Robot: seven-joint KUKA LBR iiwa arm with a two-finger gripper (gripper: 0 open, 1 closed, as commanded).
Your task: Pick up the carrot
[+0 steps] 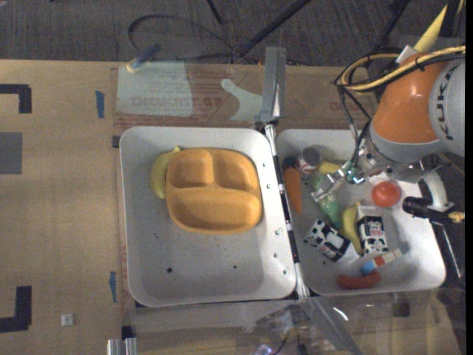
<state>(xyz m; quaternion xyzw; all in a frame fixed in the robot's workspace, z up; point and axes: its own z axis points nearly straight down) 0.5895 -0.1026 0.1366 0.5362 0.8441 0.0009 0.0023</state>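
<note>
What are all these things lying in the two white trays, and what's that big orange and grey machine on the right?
left bin: 1, white, left half of the bench
right bin: 1, white, right half of the bench
divided plate: 1, orange-yellow, upper part of left bin
banana: 1, yellow, partly under the plate's left edge
carrot: 1, orange, along the right bin's left wall
tomato-like ball: 1, red-orange, right bin, upper right
cow-patterned cartons: 2, black and white, middle of right bin
red sausage-shaped toy: 1, red, right bin's front edge
marker-like stick: 1, pale with red and blue, above the red toy
arm: 1, grey and orange, reaching in from the right
tool: 1, metallic, over the right bin, right of the carrot
</note>
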